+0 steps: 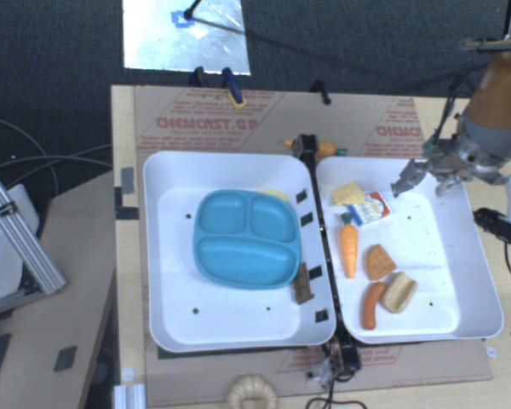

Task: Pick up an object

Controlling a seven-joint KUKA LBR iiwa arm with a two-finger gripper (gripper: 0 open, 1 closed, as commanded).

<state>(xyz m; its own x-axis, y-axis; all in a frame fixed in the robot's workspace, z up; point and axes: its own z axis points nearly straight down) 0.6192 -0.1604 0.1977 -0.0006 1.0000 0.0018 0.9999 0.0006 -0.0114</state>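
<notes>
The right bin (460,254) holds several toy foods: a yellow cheese wedge (347,194), a red and white packet (371,208), an orange carrot (348,250), a brown cookie (379,262), a bread roll (399,292) and a red sausage (370,305). My gripper (424,177) hangs above the bin's upper right part, to the right of the packet and apart from it. Its two grey fingers (405,181) are spread with nothing between them.
The left bin (175,313) carries a blue divided plate (245,238), with a yellow piece (275,195) peeking out behind it and a brown item (302,285) at its lower right. Black clips run along the divider (322,254) between the bins. The arm enters from the right.
</notes>
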